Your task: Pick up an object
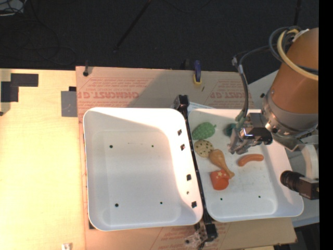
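Observation:
My gripper (pixel 237 144) hangs low over the middle of the right bin (pixel 260 198), reaching in from the right. An orange sausage-shaped piece (pixel 251 160) lies just right of and below it. A tan drumstick (pixel 221 162) lies to its lower left. Further left are a speckled brown cookie (pixel 203 148) and a green bumpy piece (pixel 204 130). A red chunk (pixel 220 180) rests below the drumstick. A small teal thing (pixel 229 129) sits just above and left of the gripper, partly hidden by it. Nothing is visibly held.
The left bin (pixel 135 176) stands beside the right one, with a black clip divider (pixel 188 155) between them. Both rest on a brown board (pixel 130 87). A pale wooden bench top (pixel 36 165) lies to the left.

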`<state>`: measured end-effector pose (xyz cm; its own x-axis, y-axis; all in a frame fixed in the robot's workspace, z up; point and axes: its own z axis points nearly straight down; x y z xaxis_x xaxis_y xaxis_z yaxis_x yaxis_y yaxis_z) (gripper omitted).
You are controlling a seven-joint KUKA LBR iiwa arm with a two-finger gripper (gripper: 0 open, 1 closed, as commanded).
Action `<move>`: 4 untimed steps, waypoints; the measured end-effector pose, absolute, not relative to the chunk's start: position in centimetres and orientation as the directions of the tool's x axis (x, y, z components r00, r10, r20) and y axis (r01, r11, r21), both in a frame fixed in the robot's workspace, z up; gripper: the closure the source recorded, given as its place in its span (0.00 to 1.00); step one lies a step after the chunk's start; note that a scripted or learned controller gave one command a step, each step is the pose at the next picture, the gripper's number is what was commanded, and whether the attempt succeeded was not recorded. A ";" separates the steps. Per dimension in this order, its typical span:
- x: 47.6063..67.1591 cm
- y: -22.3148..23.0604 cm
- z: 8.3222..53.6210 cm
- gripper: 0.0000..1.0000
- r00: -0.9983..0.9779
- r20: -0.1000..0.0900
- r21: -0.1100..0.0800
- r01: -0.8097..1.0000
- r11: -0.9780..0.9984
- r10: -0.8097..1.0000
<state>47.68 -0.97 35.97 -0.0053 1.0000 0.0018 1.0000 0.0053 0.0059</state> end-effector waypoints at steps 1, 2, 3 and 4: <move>49.9 1.6 29.0 1.00 -0.003 0.000 -0.010 1.000 0.003 1.000; 53.3 3.4 38.0 1.00 -0.002 0.000 0.008 1.000 0.002 1.000; 47.4 0.0 35.1 1.00 0.003 0.000 -0.008 1.000 -0.003 1.000; 49.5 2.8 29.6 1.00 -0.002 0.000 -0.010 1.000 0.002 1.000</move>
<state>49.54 2.81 29.65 -0.0021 1.0000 -0.0002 1.0000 0.0021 -0.0096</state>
